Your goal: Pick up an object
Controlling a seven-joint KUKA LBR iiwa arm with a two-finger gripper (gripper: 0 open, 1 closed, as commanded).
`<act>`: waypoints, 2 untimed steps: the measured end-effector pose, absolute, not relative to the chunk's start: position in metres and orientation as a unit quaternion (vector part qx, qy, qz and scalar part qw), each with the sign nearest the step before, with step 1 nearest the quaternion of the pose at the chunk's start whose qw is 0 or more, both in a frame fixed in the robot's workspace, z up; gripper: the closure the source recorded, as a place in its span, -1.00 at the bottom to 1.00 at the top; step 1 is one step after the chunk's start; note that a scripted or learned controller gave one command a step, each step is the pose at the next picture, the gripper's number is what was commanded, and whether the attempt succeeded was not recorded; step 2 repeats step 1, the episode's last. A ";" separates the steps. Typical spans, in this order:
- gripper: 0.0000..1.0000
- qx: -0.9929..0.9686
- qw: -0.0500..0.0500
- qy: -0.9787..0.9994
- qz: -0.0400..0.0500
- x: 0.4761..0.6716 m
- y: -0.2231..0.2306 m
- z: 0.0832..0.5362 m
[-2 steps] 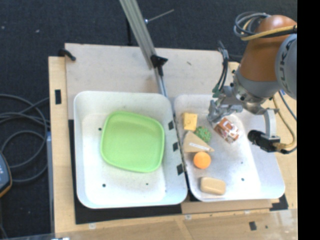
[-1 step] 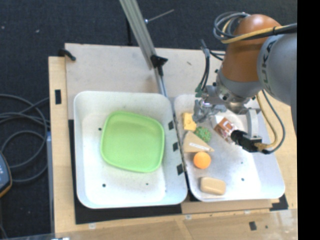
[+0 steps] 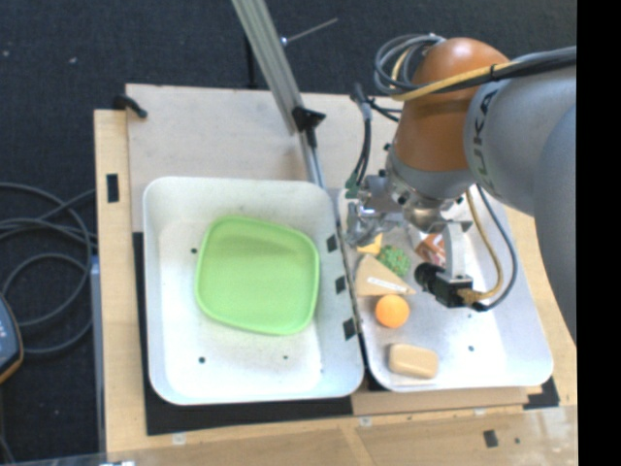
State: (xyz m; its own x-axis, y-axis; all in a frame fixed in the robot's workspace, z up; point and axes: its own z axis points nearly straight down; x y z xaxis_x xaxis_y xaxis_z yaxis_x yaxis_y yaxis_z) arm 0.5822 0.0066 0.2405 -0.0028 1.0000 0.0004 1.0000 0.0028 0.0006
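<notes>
At the far left of the frame, black cables (image 3: 39,250) lay looped on the dark floor. Next to them stood the tan worktop (image 3: 116,289), which carried two white bins side by side.

The left bin (image 3: 175,357) sat in the lower middle of the frame. A green plate (image 3: 257,275) lay flat in it, near the middle of the bin. A silver metal bar (image 3: 272,56) ran down at a slant from the top of the frame toward the place where the two bins met.

The right bin (image 3: 505,357) held several small things, all close to its left side. A pale yellow wedge (image 3: 380,282) lay near the bin's left wall. A small green thing (image 3: 395,258) sat just above it. An orange ball (image 3: 392,312) sat just below the wedge. A tan block (image 3: 413,361) lay below the ball, near the bottom edge of the bin. A small reddish thing (image 3: 433,249) lay a bit right of the green thing.

The grey arm (image 3: 524,134) with its orange band (image 3: 446,105) came in from the upper right. The hand (image 3: 367,223) hung over the upper left part of the right bin, just above the wedge and the green thing. It was too hard to tell if it was apart or together. Nothing could be seen held in it.
</notes>
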 end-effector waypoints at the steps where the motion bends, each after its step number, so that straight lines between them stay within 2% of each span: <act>1: 1.00 0.706 0.000 0.709 0.001 0.586 0.055 0.247; 2: 1.00 0.706 0.000 0.709 0.001 0.586 0.055 0.247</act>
